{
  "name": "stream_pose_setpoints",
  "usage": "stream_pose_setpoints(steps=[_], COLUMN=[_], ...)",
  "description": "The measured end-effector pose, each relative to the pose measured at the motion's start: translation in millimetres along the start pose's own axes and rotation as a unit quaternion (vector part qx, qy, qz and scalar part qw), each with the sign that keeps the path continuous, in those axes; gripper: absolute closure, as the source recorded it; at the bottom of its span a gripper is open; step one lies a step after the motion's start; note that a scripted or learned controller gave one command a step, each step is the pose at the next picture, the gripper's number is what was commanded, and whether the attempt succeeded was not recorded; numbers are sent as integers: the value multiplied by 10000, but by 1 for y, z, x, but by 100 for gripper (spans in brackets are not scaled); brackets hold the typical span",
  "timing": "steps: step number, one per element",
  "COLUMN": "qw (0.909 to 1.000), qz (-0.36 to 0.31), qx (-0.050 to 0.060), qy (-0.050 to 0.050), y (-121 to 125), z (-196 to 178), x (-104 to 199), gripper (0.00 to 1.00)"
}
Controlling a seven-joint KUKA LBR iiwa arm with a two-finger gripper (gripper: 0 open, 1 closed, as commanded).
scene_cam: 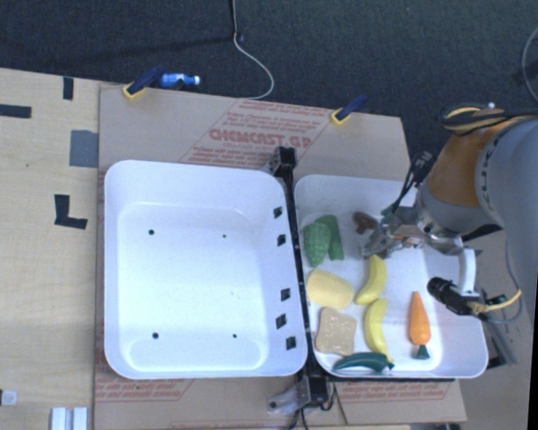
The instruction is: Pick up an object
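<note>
The right bin [452, 363] holds several toy foods. A green vegetable [323, 240] lies by the divider, with a yellow block [330, 288] and a tan slice [337, 332] below it. Two bananas [373, 281] [375, 325] lie end to end in the middle, an orange carrot [418, 320] to their right, and a dark green pod [364, 363] at the front wall. My gripper [377, 235] hangs low over the bin's upper middle, just above the top tip of the upper banana and right of the green vegetable. I see nothing held in it.
The left bin [118, 244] stands beside the right one, joined along a black divider [289, 257]. Both rest on a cardboard sheet [247, 138] held by blue and yellow clamps [159, 80]. The arm's grey body [521, 192] fills the right side. A thin cable [249, 55] hangs at the back.
</note>
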State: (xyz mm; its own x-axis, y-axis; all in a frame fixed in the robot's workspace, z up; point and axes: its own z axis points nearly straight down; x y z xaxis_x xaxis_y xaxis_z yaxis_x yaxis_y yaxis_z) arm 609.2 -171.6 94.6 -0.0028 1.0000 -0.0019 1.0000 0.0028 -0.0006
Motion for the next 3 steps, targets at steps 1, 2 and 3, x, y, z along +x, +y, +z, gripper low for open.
stream_pose_setpoints(steps=[1, 2, 3], qw=[10000, 10000, 10000], qz=[0, -3, 4], qx=[2, 11, 1], qy=[-1, 12, 3], y=[0, -31, -43], z=[1, 11, 10], x=[0, 46, 75], gripper=[0, 0, 0])
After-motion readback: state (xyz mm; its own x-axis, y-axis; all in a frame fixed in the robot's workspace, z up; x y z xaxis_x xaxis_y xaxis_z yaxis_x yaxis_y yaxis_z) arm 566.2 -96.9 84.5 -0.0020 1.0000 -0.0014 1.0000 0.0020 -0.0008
